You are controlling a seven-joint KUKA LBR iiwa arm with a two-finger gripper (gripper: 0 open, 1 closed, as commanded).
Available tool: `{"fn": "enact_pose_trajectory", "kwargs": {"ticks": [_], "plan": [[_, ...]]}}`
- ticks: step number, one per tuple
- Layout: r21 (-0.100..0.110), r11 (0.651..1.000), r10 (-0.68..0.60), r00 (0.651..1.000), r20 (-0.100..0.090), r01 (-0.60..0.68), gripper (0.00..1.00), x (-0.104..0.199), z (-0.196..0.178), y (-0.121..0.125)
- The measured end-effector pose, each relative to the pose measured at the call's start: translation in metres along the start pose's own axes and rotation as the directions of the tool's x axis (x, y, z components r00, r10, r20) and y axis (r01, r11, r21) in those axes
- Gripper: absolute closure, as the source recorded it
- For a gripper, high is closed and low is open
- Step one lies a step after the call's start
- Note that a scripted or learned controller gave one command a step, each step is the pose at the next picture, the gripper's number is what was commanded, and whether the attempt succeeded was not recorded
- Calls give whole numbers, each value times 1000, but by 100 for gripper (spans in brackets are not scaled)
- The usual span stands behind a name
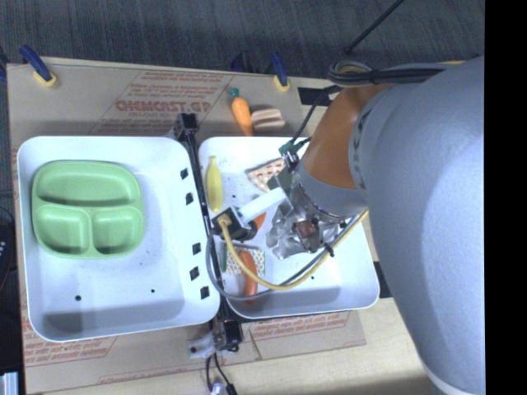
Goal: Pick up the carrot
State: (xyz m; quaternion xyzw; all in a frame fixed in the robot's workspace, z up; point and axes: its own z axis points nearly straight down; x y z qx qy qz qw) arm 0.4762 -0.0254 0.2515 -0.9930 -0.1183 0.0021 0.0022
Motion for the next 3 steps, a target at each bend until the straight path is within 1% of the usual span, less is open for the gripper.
{"fn": "enact_pose_trajectory", "kwargs": {"ticks": [1,2,3], "plan": [[-2,997,-74,997,0,74,100,13,-10,-56],[1,997,-82,997,4,82,100,13,-20,-57],[-2,995,-100,995,4,100,100,26,35,-111]]}}
